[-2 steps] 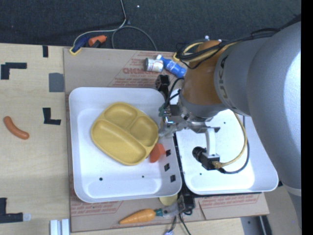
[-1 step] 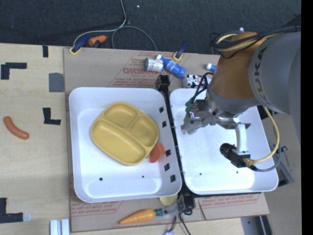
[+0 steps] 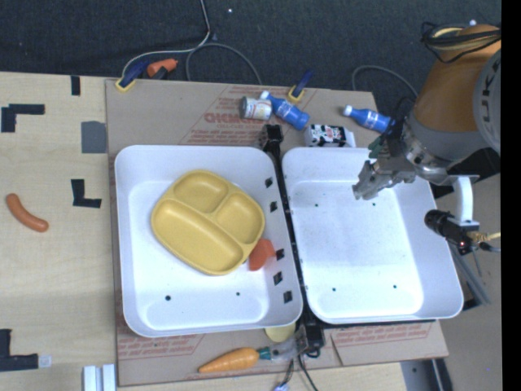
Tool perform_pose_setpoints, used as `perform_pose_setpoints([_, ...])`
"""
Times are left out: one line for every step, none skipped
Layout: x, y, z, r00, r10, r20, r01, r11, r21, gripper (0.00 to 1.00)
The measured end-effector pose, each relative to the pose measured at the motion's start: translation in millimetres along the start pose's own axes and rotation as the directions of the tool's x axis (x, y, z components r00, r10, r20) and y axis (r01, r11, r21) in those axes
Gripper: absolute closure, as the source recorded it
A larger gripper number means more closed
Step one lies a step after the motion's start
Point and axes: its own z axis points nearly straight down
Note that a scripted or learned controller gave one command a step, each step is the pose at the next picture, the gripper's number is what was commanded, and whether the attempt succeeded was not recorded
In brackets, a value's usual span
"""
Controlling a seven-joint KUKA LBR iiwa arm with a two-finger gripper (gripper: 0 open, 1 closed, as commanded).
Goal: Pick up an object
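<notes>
Over the right bin [image 3: 407, 300], near its upper right corner, hovers the gripper [image 3: 364, 187], nothing visible under it but bare white floor. Lying well off to its left, across the divider in the left bin [image 3: 134, 300]: yellow divided plate [image 3: 207, 221], long axis slanting from upper left to lower right, with a small orange-red piece [image 3: 260, 256] touching its lower right edge. Cannot tell whether jaws are parted or closed; nothing seen held between them.

Yellow object [image 3: 279, 331] mostly hidden under bin [image 3: 203, 326].
</notes>
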Motion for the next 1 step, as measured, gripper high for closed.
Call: perform_pose_setpoints([67.2, -3.1, 66.3, 1.000, -0.012, -0.008, 0.012, 1.000, 0.012, 1.00])
